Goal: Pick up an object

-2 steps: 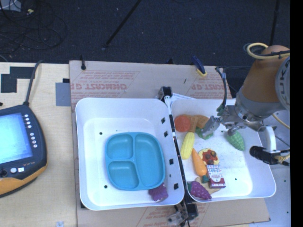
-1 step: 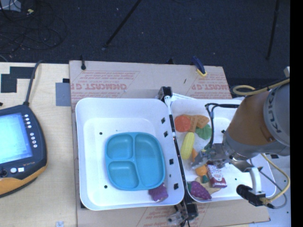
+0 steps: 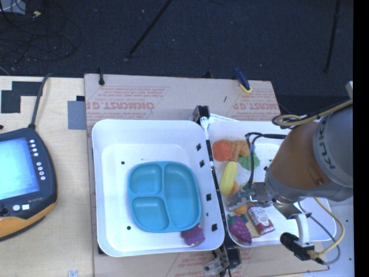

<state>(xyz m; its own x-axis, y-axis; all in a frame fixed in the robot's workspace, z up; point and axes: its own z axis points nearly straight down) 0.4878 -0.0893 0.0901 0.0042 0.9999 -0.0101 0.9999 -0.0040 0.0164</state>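
Observation:
The right bin point(image 3: 271, 130) holds several toy foods: a red-orange tomato point(image 3: 222, 150), an orange carrot piece point(image 3: 243, 149), a green leaf point(image 3: 251, 161), a yellow corn cob point(image 3: 228, 176), a purple grape bunch point(image 3: 241, 230) and a small red carton point(image 3: 261, 220). My gripper point(image 3: 243, 199) hangs low over this bin's left half, just below the corn and above the grapes and carton. The grey and orange arm point(image 3: 311, 154) covers the bin's right side and hides what lies beneath it.
The left bin point(image 3: 109, 154) bears a blue divided plate point(image 3: 164, 196), with another purple grape bunch point(image 3: 194, 235) at its front edge. A black divider point(image 3: 211, 178) runs between the bins. A teach pendant point(image 3: 20, 178) lies at the far left.

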